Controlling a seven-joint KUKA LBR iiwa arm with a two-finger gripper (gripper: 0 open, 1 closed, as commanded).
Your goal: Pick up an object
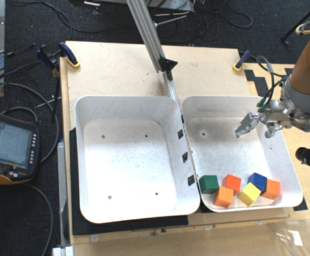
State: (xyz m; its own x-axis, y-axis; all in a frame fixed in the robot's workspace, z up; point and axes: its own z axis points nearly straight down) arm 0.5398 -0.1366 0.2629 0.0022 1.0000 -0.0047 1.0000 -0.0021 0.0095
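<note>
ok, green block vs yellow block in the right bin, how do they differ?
The green block is green and sits leftmost in the cluster, beside the divider. The yellow block is yellow, turned cornerwise, wedged among orange and blue blocks nearer the bin's front rim. Both are similar small cubes lying in the right bin.

An orange band tops the grey wrist, black cables loop beside it, and the claw [258, 125] is pale metal.

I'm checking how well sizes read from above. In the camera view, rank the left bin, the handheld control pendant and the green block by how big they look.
1. left bin, by far the largest.
2. control pendant, lying on the floor left of the bench.
3. green block, smallest, in the right bin.
</note>
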